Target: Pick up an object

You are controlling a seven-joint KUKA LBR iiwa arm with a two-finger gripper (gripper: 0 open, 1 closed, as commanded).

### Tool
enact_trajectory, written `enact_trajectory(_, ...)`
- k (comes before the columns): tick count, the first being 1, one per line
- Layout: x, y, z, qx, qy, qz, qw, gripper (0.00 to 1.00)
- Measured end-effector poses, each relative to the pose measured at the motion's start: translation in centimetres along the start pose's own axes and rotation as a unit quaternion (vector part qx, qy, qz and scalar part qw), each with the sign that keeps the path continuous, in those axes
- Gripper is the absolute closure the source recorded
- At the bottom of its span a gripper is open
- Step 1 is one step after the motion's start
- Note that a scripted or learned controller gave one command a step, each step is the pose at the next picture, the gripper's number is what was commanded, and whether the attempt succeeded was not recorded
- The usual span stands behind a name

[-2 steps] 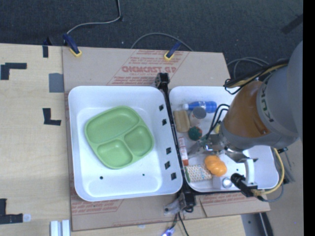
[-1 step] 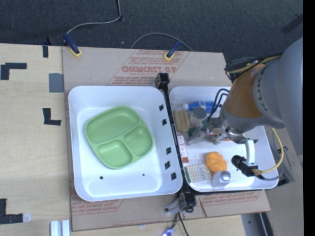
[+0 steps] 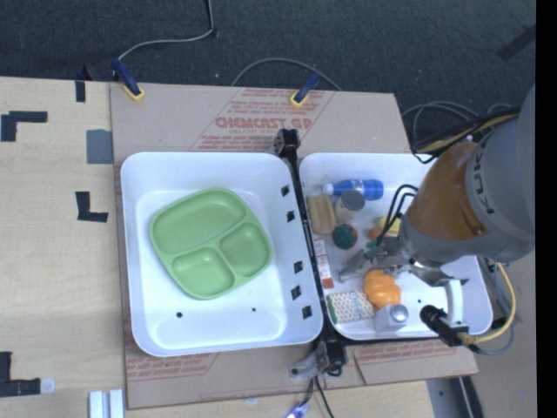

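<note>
Orange object [image 3: 380, 286] at 6 o'clock in right bin [image 3: 452, 325], unlifted; gripper [image 3: 376, 249] above it, claw state indiscernible. Pick pending.

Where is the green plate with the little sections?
In the camera view the green plate lies in the left bin, near its middle, across the divider from the right bin where the blue bottle and orange ball are.

Gripper [image 3: 376, 252] fingers hidden under the wrist, arm [image 3: 500, 181] cut off at right
</note>
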State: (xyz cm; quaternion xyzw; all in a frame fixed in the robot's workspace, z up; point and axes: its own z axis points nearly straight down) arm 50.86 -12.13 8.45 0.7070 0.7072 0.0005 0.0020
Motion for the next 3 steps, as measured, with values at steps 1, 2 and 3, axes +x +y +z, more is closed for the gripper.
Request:
enact_trajectory(1, 0.4, -2.2, 0.0, -0.002, -0.001, 0.0, 1.0, 0.0)
enact_trajectory(2, 0.4, -2.1, -0.7, -0.001, 0.0, 0.0, 1.0, 1.0)
enact_trajectory(3, 6.9, -1.1, -9.7, 0.005, 0.001, -0.001, 1.0, 1.0)
